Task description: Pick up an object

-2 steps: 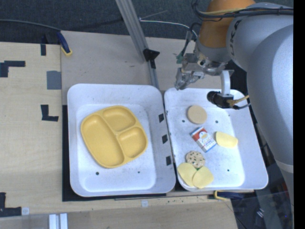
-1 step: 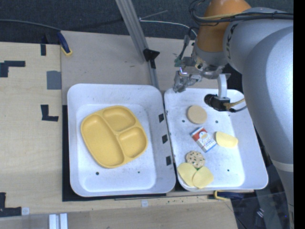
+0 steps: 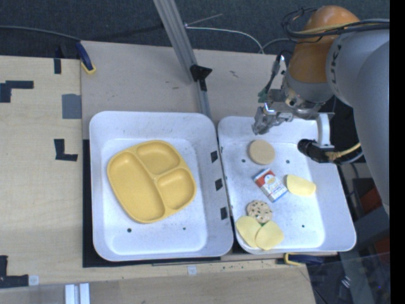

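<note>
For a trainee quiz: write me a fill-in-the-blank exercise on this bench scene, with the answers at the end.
1. The yellow divided plate lies in the ____ bin.
2. The plate has ____ compartments.
3. The gripper hangs over the far edge of the ____ bin.
4. The small red and white box lies between the round tan disc and the ____.

Answers: left; three; right; cookie

Yellow tray [image 3: 150, 180], 2 white bins [image 3: 101, 170]

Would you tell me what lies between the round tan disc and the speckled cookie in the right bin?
In the camera view, a small red-and-white carton lies between the disc and cookie.
</note>
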Controlling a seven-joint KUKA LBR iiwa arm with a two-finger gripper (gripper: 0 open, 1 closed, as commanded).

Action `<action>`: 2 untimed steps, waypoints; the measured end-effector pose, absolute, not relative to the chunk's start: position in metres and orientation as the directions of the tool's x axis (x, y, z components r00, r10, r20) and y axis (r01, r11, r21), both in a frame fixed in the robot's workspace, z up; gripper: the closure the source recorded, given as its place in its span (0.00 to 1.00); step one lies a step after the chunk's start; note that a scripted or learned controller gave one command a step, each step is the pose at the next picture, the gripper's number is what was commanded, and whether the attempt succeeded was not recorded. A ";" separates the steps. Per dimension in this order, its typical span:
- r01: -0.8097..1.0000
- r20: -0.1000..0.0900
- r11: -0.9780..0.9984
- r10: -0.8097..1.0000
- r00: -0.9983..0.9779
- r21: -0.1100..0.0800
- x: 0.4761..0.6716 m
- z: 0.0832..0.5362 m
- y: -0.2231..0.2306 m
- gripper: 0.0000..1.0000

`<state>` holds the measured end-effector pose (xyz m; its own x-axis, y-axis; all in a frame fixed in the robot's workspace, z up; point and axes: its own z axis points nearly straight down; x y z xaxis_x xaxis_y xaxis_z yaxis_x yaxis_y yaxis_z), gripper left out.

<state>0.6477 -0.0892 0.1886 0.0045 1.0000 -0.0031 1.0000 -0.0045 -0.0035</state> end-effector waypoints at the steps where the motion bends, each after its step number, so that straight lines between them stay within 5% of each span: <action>1: 1.000 -0.001 0.000 1.000 0.000 -0.002 0.649 0.188 -0.085 0.00; 2: 1.000 0.000 0.004 1.000 -0.004 0.007 0.632 0.266 -0.062 0.00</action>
